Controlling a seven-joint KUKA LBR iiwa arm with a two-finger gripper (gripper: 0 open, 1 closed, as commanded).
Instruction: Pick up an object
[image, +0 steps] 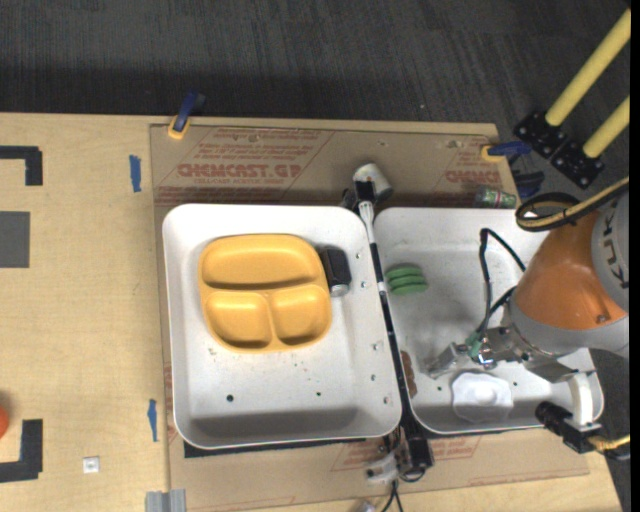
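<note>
A pale wooden worktop (80, 330) with black tape marks (22, 165) and blue tape bits (135, 172) carries a brown cardboard sheet (250, 160), dark floor (300, 50), perhaps carpet, lies beyond, and two yellow poles (600, 60) slant in at upper right.

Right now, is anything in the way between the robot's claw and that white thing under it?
Nothing visible does. The gripper hangs in the right bin, just above the white object. The green object lies farther back, off to the side.
</note>
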